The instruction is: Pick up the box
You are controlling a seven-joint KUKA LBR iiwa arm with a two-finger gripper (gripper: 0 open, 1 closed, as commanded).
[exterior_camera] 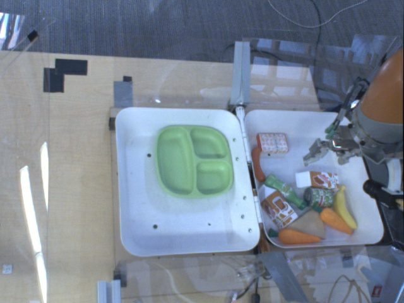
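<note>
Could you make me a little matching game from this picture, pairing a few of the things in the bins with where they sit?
Things:
1. green divided plate
2. banana
3. small box with red squares
4. gripper

Places:
A. near the far edge of the right bin, towards its left wall
B. above the right bin's right half
C. middle of the left bin
D. right side of the right bin, beside a carrot

Pairs: 1-C, 2-D, 3-A, 4-B
</note>
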